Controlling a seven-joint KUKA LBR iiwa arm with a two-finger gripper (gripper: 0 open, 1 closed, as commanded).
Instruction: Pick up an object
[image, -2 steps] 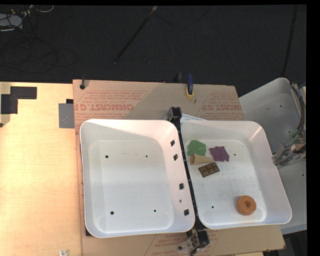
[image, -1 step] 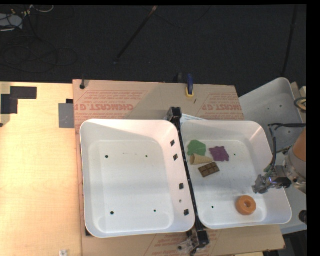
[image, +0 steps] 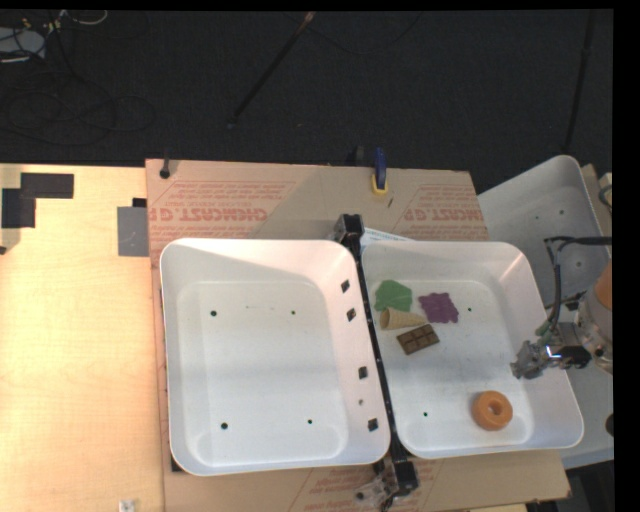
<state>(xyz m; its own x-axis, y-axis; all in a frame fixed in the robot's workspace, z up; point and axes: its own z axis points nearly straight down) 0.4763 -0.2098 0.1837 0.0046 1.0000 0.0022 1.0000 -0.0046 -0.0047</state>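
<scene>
Task looks barely started: nothing is lifted, and every item lies on the floor of the right bin (image: 520, 262). The left bin (image: 190, 262) has no items showing in it.

Candidates, all in the right bin:
- green piece (image: 393, 296), far-left part of the bin, near the divider.
- purple piece (image: 438, 307), just right of the green one.
- cone-shaped tan item (image: 400, 319), just near of the green piece, approx. touching it.
- brown chocolate-like bar (image: 418, 340), just near of the cone, lying at a tilt.
- orange ring (donut-like) (image: 492, 410), alone toward the near-right corner, well apart from the cluster.

Still to do: choose one, come down on it, close, lift.

Arm pose: the gripper (image: 540, 357) sits at the right rim of the right bin, w/ the wrist and cables trailing off to the right; an orange bit of the arm shows at the frame edge. It's too small and blurred to say whether the hand is open or closed; nothing is seen in it. Nearest item, in my judgement, is the orange ring, near-left of the gripper; the cluster is farther left across the bin.
</scene>
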